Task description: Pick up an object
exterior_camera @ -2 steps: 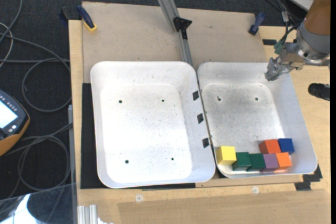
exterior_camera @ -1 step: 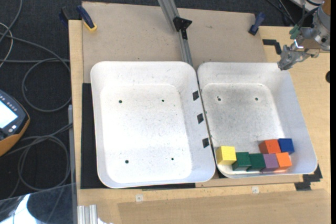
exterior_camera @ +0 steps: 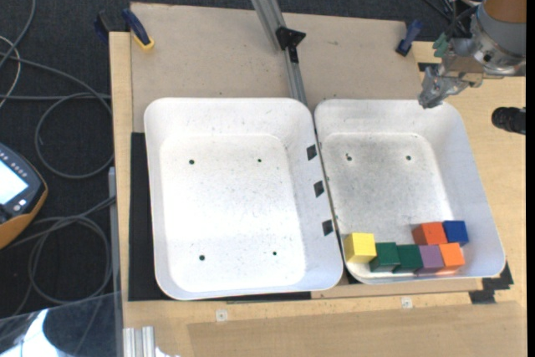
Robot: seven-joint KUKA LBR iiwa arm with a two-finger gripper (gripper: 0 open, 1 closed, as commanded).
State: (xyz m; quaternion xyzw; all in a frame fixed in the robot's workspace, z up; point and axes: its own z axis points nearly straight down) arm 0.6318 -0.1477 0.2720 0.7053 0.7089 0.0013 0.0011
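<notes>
Several small blocks lie clustered along the near edge of the right bin (exterior_camera: 468, 171): a yellow block (exterior_camera: 361, 246), two green blocks (exterior_camera: 396, 256), a purple block (exterior_camera: 431, 257), a red-orange block (exterior_camera: 432, 233), an orange block (exterior_camera: 451, 255) and a blue block (exterior_camera: 456, 232). My gripper (exterior_camera: 432, 94) hangs over the far right corner of that bin, well away from the blocks, with nothing visible between its fingers.
The left bin (exterior_camera: 167, 130) stands beside the right one. A slanted metal rail (exterior_camera: 266, 4) runs down to the gap between the bins. Blue clamps (exterior_camera: 138, 29) hold the board's far corners. Cables lie on the floor at left.
</notes>
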